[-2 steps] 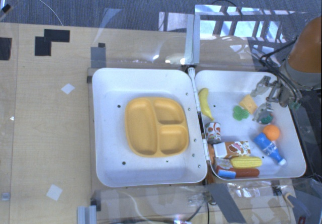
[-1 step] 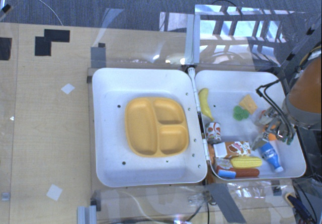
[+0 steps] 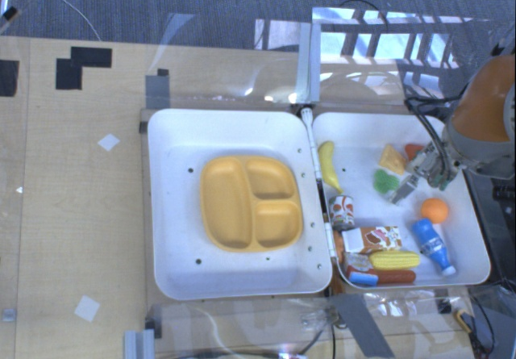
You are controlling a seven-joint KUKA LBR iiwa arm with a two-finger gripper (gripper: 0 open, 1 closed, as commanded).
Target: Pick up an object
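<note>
We see gripper (image 3: 409, 181) fingers apart, nothing between them, just right of green object (image 3: 386, 181) in right bin (image 3: 477, 269). Orange ball (image 3: 434, 210) near. Yellow tray (image 3: 251, 202) in left bin (image 3: 173, 188).

We see the arm (image 3: 484, 107) cut off at the right edge; its gripper (image 3: 421, 174) partly hides a red object (image 3: 414, 151).

The wooden table (image 3: 72, 212) is carrying two white bins touching side by side: the left bin (image 3: 173, 188) sitting centrally, the right bin (image 3: 468, 252) lying at its 3 o'clock.
</note>
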